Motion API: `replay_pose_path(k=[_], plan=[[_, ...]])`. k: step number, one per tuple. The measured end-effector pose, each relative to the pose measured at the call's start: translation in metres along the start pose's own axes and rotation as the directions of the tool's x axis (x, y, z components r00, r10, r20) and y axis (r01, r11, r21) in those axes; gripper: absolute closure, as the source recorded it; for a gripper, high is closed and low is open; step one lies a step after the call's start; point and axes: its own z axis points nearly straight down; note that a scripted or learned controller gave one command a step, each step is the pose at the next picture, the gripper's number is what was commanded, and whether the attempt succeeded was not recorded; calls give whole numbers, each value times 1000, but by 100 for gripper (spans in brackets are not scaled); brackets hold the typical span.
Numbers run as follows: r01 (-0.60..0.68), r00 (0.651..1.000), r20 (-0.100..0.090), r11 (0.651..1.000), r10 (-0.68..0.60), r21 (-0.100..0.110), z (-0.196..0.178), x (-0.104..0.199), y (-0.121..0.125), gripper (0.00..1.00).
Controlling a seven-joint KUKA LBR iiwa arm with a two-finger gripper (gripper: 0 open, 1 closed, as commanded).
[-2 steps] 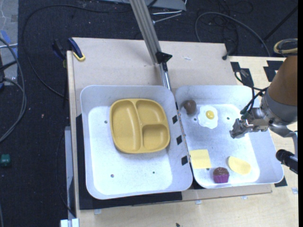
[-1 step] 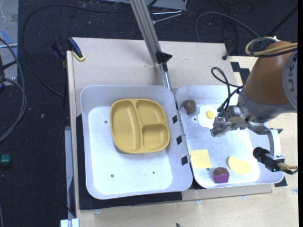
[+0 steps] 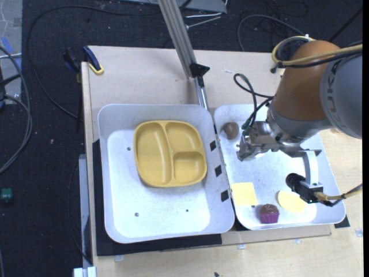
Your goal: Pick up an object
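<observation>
While jaws' state is unclear, left bin (image 3: 115, 212) holds yellow tray (image 3: 170, 153); right bin (image 3: 334, 215) perhaps a cupcake (image 3: 268, 213).

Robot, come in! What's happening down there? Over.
Gripper low over right bin, nothing seen held. Brown ball close beside it. Yellow square and purple cupcake untouched.

Both bins, the left bin (image 3: 115, 212) and the right bin (image 3: 331, 209), look like matt white plastic, faintly speckled. The divided yellow tray (image 3: 170, 153) is smooth plastic with a soft sheen. The bench (image 3: 138, 74) is pale, matt wood. The arm's orange band (image 3: 302, 85) looks glossy.
</observation>
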Motion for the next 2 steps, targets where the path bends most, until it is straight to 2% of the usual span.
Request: replay_pose_path(k=[2], plan=[[0, 1000, 0, 1000, 0, -1, -11, 94, 29, 100]])
